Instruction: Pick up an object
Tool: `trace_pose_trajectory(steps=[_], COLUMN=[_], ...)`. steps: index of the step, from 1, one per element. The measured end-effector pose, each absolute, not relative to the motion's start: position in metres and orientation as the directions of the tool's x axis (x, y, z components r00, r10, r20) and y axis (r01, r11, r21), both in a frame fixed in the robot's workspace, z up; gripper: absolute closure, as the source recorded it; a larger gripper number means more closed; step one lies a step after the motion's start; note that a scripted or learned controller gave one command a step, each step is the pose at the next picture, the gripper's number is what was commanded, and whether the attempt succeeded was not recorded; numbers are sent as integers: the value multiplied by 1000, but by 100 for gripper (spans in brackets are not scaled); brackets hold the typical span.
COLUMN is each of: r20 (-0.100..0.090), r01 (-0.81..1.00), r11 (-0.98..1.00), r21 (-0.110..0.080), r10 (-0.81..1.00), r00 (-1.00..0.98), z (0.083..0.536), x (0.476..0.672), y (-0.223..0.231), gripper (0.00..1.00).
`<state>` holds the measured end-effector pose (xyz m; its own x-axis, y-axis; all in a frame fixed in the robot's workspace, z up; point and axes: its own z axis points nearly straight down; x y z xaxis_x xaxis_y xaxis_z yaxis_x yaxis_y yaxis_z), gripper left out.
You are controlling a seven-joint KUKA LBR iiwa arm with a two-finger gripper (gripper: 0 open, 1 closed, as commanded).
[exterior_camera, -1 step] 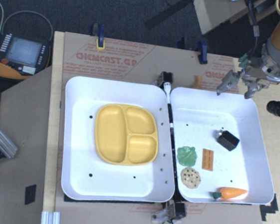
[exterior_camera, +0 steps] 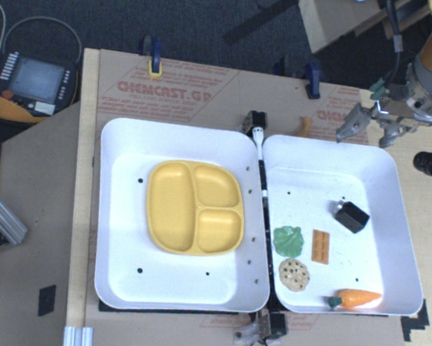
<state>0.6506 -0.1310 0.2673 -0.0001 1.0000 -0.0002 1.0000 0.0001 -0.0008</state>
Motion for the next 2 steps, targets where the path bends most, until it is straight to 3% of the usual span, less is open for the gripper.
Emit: trace_pose_trajectory(steps=[2], r20=[1], r01=[1000], r11=[-1], r21=[-6], r10=[1000], r00=[1], z=[151], x=[645], y=[-140], gripper=[0])
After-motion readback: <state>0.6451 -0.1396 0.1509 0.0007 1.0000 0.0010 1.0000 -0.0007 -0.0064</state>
